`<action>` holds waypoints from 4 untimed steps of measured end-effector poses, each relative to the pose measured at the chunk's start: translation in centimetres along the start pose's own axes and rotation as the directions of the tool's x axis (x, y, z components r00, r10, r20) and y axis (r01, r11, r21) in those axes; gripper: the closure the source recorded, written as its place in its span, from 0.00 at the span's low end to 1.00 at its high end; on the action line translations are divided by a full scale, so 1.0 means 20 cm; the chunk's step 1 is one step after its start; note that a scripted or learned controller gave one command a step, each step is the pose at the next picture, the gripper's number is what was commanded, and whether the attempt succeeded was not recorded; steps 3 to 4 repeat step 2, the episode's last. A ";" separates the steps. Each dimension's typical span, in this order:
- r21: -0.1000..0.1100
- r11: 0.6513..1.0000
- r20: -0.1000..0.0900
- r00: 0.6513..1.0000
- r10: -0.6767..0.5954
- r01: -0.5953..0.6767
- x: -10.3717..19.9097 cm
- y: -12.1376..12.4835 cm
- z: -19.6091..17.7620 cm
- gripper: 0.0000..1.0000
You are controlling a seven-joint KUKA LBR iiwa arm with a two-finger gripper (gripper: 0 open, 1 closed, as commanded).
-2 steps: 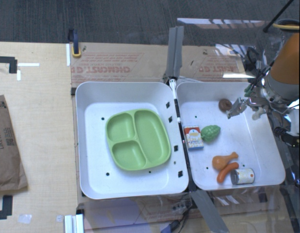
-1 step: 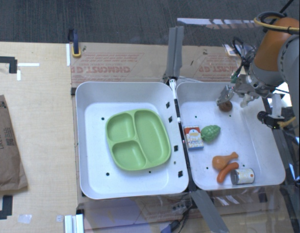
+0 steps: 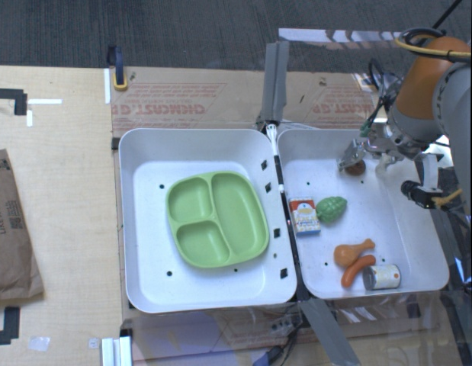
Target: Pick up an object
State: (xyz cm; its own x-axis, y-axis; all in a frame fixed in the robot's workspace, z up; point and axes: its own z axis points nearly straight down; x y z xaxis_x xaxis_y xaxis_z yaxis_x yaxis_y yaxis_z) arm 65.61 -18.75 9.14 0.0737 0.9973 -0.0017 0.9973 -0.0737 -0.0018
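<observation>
We note tool (image 3: 364,158) low in right bin (image 3: 419,280), over small brown object (image 3: 355,168). Grip state: cannot tell, view poor. We judge grasp step; next needs lift check.

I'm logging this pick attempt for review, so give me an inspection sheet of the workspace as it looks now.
Surface: two white bins, left bin and right bin, on a cardboard-covered bench.
Job's things: in the right bin, small carton, green lumpy item, orange drumstick toy, carrot, can, brown item.
Clutter: green divided plate in the left bin; paper bag at far left.
Gripper: gripper low at the brown item; grasp not confirmable.
Cables: yellow and black cables on the arm.
Surroundings: dark floor.
</observation>
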 end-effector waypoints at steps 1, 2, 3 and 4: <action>0.001 1.000 0.002 1.000 -0.005 0.004 0.00 0.00 -0.04 1.00; -0.001 1.000 -0.001 1.000 0.002 -0.002 0.44 -0.02 -0.56 1.00; -0.001 1.000 -0.001 1.000 0.002 -0.002 0.44 -0.02 -0.56 1.00; -0.001 1.000 -0.001 1.000 0.002 -0.002 0.44 -0.02 -0.56 1.00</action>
